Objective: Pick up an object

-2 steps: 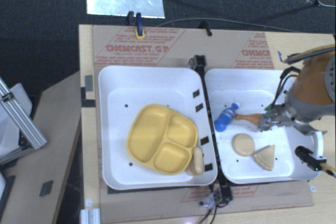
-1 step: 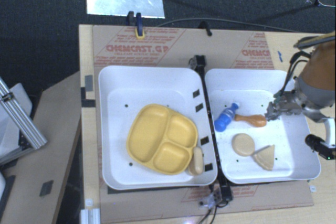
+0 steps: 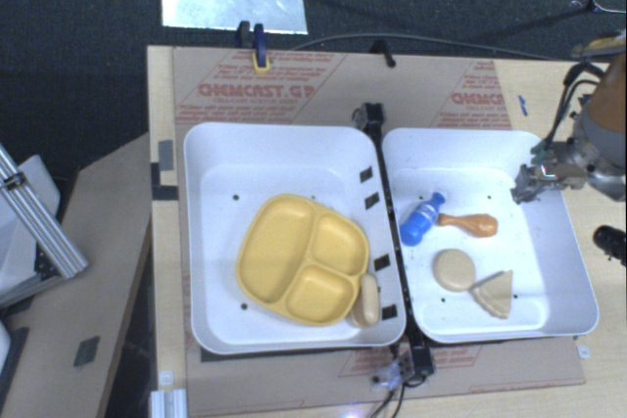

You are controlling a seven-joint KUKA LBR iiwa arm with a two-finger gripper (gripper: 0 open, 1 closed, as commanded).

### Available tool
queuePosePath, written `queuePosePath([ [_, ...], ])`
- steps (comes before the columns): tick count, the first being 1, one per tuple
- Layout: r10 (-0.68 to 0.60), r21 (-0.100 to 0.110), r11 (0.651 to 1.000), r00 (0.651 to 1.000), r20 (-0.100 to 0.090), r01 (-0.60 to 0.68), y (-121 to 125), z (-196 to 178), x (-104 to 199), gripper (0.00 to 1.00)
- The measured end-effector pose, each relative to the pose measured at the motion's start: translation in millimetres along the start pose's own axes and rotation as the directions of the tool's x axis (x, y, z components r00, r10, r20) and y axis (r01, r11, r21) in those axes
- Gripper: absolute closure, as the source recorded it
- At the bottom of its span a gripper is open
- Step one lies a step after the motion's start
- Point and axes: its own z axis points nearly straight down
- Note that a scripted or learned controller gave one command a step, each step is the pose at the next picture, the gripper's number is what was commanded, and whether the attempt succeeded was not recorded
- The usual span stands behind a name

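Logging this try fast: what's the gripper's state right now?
Gripper: over the right bin's right rim; open or closed cannot be told, nothing seen in it.

Right bin [image 3: 460,152] far half open; blue bottle [image 3: 419,219], drumstick [image 3: 470,224], round cookie [image 3: 454,269], wedge [image 3: 494,293] crowd near half.

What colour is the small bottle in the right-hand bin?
Blue, with a white cap: the bottle shows plainly in the camera view, lying by the bin's left wall.
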Motion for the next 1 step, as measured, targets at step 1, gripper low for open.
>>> queuePosePath([
  [1,0.000,0.004,1.000,1.000,-0.001,0.000,1.4,-25.8,-0.4,1.00],
])
